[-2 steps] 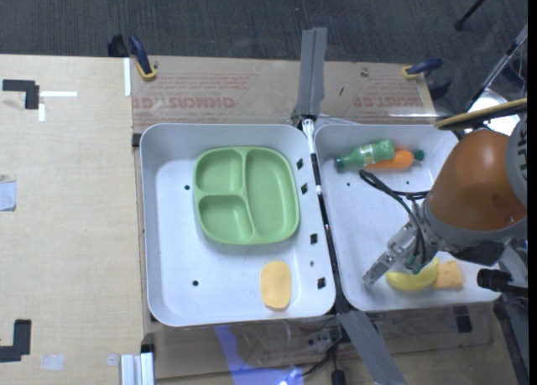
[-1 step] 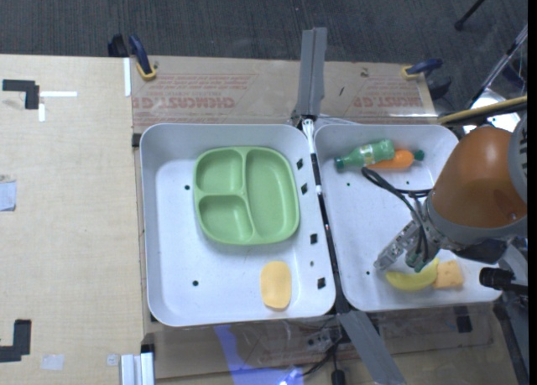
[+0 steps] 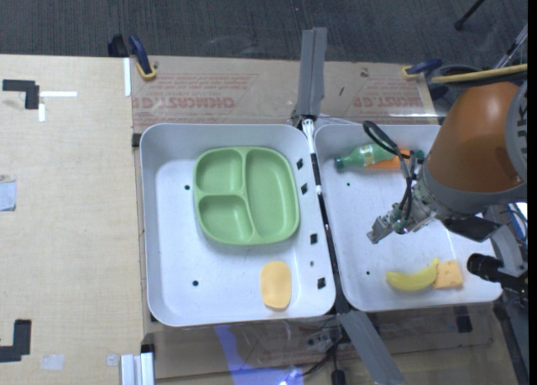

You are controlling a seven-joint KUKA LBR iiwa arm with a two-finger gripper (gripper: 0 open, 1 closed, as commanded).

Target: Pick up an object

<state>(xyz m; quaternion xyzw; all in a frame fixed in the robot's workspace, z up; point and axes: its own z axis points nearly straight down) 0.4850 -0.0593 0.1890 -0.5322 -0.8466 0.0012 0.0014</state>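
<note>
Far to the gripper's left, in the left bin (image 3: pixel 159 207), lies a green tray (image 3: pixel 247 195) with three wells, and nearer the front edge an orange-yellow oval piece (image 3: pixel 276 283); both sit well apart from the tool, across the wall where the two bins meet, so a reach for either means clearing that rim, and a low crossing could clip it. In the right bin (image 3: pixel 352 283) a green bottle (image 3: pixel 366 158) lies on its side behind and a little left of the gripper, with an orange piece (image 3: pixel 388 163) touching it; the round bottle looks likely to roll away if the pads close off-centre. The gripper (image 3: pixel 388 226) hangs over bare floor in the middle of that bin, holding nothing I can see, and how wide it stands cannot be told at this size and angle. If it descends straight from here it probably closes on nothing. In front of it and slightly to its right lies a banana (image 3: pixel 412 279), with a yellow-orange block (image 3: pixel 450 275) against its right end. That is the nearest candidate, but the curved banana could slip out of a pinch, and a grasp near the right end might catch the block too or shove both toward the front wall.
</note>
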